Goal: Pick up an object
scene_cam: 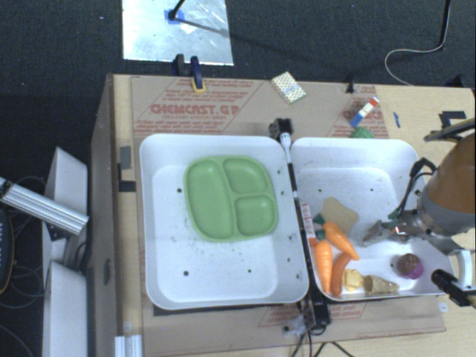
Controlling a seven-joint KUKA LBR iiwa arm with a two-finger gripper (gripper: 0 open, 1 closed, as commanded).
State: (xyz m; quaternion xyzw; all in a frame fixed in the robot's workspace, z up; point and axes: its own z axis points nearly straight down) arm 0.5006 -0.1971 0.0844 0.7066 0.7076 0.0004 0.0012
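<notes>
The right bin (357,162) holds several toy foods. A tan bread slice (341,213) lies near its middle, with three orange carrots (340,239) (323,262) (338,273) below it along the divider. A yellow piece (352,279) and a tan cone (381,284) lie at the front wall. A purple round item (407,265) rests at the front right. My gripper (372,235) reaches in from the right, low over the bin floor, just right of the upper carrot and apart from it. Nothing shows held in it.
The left bin (163,274) carries a green divided plate (230,198). A black clamp strip (296,199) runs between the bins. Small items lie on the cardboard behind the bins: a patterned block (288,87) and a red, white and blue piece (362,112).
</notes>
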